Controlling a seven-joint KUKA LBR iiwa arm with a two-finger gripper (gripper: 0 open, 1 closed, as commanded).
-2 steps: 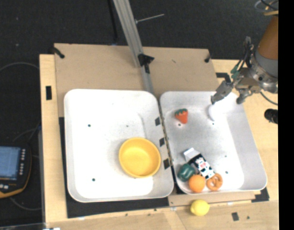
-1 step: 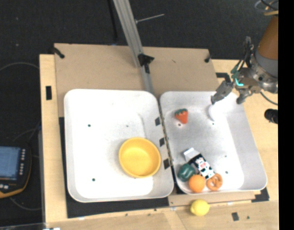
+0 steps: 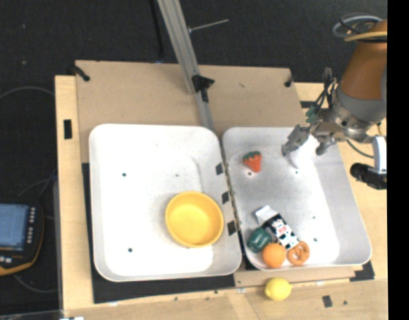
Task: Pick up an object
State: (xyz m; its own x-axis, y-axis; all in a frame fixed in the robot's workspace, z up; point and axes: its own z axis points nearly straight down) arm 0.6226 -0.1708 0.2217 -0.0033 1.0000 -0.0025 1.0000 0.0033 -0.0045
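My gripper (image 3: pixel 304 143) hangs over the far right part of the right bin (image 3: pixel 338 199), open, with nothing between its fingers. A small red strawberry toy (image 3: pixel 252 161) lies in that bin to the gripper's left. At the bin's near edge sits a cluster: a white patterned box (image 3: pixel 276 225), a dark green piece (image 3: pixel 260 239), an orange ball (image 3: pixel 274 255) and a brown pretzel-like ring (image 3: pixel 298 253). A yellow bowl (image 3: pixel 194 219) rests in the left bin (image 3: pixel 124 179).
A yellow lemon-like object (image 3: pixel 278 289) lies on the bench outside the bins, in front of the right one. A grey metal pole (image 3: pixel 181 39) slants from the top toward the gap between the bins. A handheld pendant (image 3: pixel 14 235) sits at far left.
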